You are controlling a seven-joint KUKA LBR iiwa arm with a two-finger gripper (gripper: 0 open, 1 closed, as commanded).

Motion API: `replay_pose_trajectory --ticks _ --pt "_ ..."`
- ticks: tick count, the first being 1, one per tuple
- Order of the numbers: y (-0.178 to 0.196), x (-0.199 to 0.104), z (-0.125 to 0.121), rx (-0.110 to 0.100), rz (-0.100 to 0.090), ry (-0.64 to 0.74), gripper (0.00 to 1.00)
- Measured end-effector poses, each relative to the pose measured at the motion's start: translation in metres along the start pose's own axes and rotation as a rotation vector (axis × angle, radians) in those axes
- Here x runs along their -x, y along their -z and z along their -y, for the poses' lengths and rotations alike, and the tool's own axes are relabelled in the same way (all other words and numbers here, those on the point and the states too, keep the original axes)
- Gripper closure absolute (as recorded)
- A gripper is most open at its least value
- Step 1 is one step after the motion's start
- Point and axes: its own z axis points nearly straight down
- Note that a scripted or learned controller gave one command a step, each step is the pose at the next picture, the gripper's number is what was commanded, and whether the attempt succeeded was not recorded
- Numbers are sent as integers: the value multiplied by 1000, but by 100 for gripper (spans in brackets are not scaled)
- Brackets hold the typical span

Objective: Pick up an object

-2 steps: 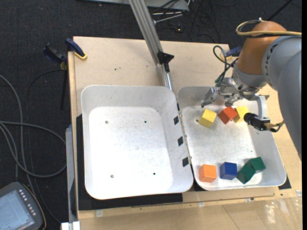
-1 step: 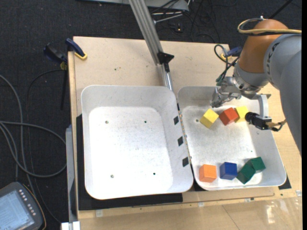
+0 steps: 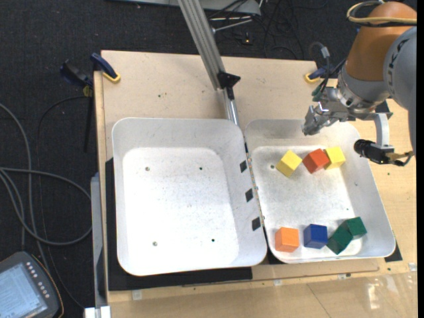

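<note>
A: What is being shown in the camera view?

B: Two white bins are being carried side by side on the table (image 3: 172, 78). The right bin (image 3: 371, 197) is being occupied by seven small blocks. A yellow block (image 3: 289, 163), a red-orange block (image 3: 317, 159) and a second yellow block (image 3: 335, 155) are being seen in a touching row toward the far side. An orange block (image 3: 287, 238), a blue block (image 3: 316, 236) and two green blocks (image 3: 347, 234) are being seen along the near wall. The left bin (image 3: 132, 138) is being left aside.

A: And the tool?

B: The tool (image 3: 313, 126) is being held over the far rim of the right bin, just beyond the far row. Whether it is released or clenched cannot be told, and nothing is being seen held in it.

A: How is a block judged to handle?

B: The blocks are being judged light, stiff and smooth-faced, so slipping is being considered possible. Two opposite flat faces are being advised for the hold; the free far and near faces are being preferred, since the row's side faces are being blocked by neighbours.

A: What is being hidden?

B: The tool tip is being blurred against the bin wall, the arm is being cut off at the right edge, and the boundary between the two green blocks is being made hard to trace.
</note>
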Motion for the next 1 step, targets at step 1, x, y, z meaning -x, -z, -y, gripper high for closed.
replay_pose_trajectory --ticks 1 --pt "54 7 5 0 1 1 100"
